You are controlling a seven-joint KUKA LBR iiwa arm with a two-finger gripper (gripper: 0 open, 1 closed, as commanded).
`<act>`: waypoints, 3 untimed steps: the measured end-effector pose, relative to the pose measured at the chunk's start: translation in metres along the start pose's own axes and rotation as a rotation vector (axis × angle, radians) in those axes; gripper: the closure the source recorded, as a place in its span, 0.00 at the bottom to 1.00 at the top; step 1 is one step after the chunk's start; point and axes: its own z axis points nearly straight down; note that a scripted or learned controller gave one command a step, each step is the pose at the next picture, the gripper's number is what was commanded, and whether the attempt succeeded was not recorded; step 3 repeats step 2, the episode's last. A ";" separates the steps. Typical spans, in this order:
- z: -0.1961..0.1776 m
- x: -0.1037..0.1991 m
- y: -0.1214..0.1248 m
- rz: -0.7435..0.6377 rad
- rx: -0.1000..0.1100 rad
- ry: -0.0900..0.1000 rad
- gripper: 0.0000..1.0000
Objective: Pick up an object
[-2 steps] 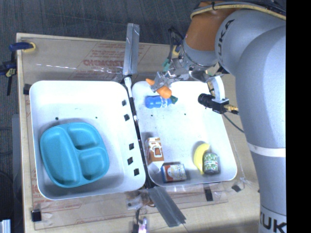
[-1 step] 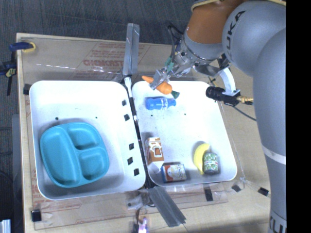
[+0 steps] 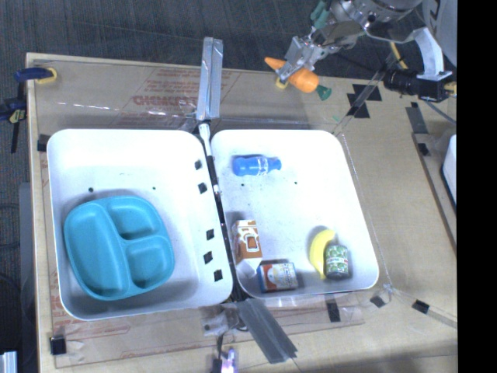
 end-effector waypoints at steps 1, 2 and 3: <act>0.049 -0.024 -0.002 -0.262 0.003 0.002 1.00; 0.204 -0.016 0.001 -0.470 0.003 0.001 1.00; 0.204 -0.016 0.001 -0.470 0.003 0.001 1.00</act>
